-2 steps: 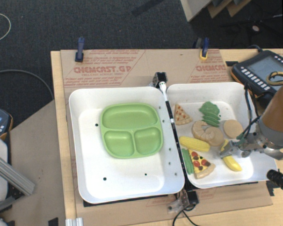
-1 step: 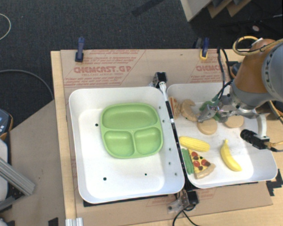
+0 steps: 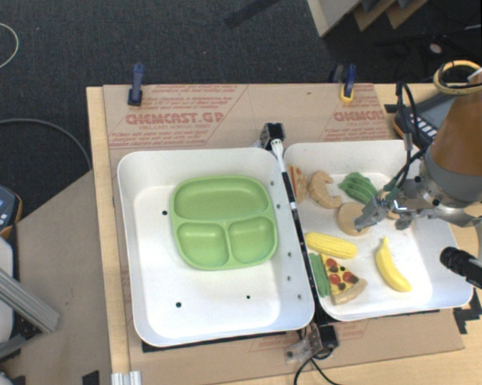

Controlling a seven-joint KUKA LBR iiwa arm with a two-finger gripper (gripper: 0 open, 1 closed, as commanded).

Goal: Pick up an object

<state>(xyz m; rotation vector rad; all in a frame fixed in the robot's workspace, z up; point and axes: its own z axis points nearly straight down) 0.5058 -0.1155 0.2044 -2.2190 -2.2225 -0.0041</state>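
Two bins abut; end effector hovers over crowded right bin.

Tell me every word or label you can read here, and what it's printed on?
"CHEMCAST G.P": red print repeated on the brown protective paper of the board under the two white bins; the clearest copy is upper left.
Smaller red lines beneath it: too blurred to read.
Repeat print at upper right: partly readable, same brand.

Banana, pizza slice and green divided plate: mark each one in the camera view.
banana (image 3: 392,266): camera view, middle of its yellow body.
pizza slice (image 3: 341,281): camera view, its topped face.
green divided plate (image 3: 222,201): camera view, floor of its large upper compartment.
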